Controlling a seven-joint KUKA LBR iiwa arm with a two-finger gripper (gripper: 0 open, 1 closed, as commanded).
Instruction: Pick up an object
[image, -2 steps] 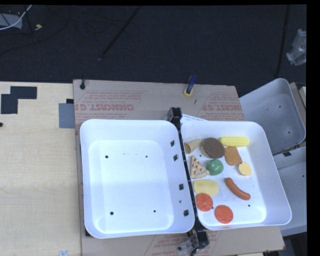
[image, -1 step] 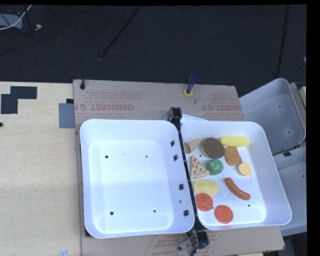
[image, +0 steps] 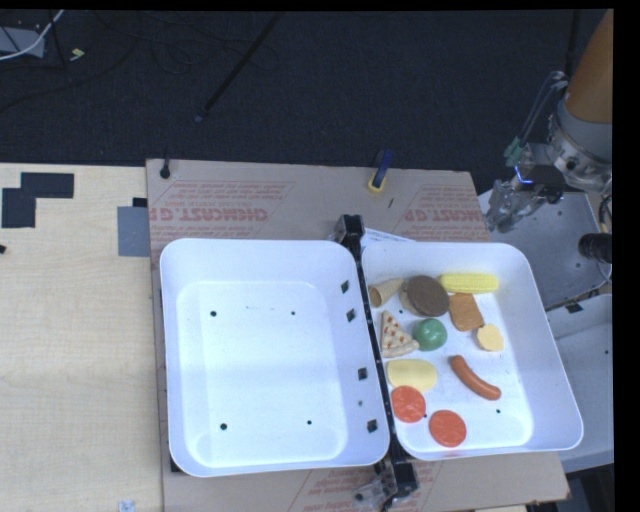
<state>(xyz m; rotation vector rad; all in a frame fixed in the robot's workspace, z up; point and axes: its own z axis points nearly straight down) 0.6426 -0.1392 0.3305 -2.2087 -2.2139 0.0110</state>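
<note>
Hovering gripper (image: 505, 207) well apart from sausage (image: 474, 377); upper right.

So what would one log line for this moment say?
arm: right of the bins, off the bench | gripper: above the right bin's far corner, nothing seen held | toy food: all in right bin | pick: not begun

Bench surroundings under a slanted overhead view

A brown cardboard sheet (image: 300, 205) with reversed red lettering lies under both bins, resting on a pale wooden benchtop (image: 70, 330) that carries dark rectangular patches (image: 130, 230) at its left. A small blue-and-yellow clip (image: 379, 172) sits on the cardboard's far edge. Black clamps (image: 350, 228) join the bins at the middle. Cables (image: 40, 35) trail over the dark floor beyond.
</note>
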